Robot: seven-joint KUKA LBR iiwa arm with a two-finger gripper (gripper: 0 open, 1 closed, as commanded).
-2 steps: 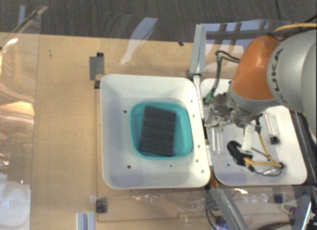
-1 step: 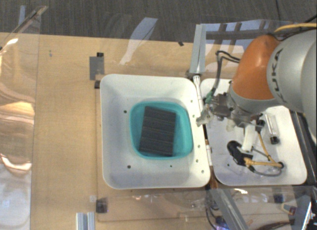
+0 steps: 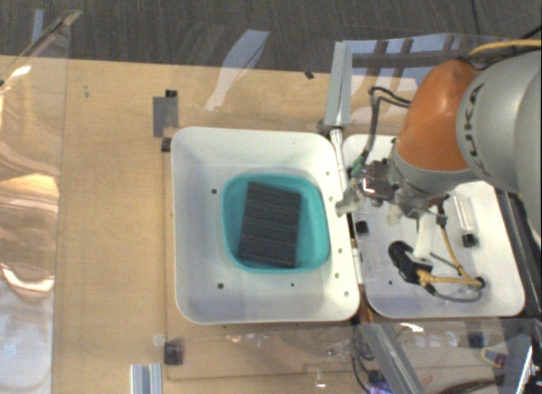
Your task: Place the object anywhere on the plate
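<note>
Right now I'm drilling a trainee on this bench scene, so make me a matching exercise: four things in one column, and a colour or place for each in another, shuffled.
Things:
1. plate
2. ridged block
3. band above the wrist
4. arm's gripper

Colour or place:
A. orange
B. over the right bin
C. teal, in the left bin
D. dark grey, lying on the plate

Pairs: 1-C, 2-D, 3-A, 4-B

Dark ridged block [image 3: 270, 224] lies flat on the teal plate [image 3: 315, 240] in the nine-o'clock bin [image 3: 196, 240]; the arm [image 3: 440, 130] hangs over the three-o'clock bin [image 3: 500, 248].
</note>
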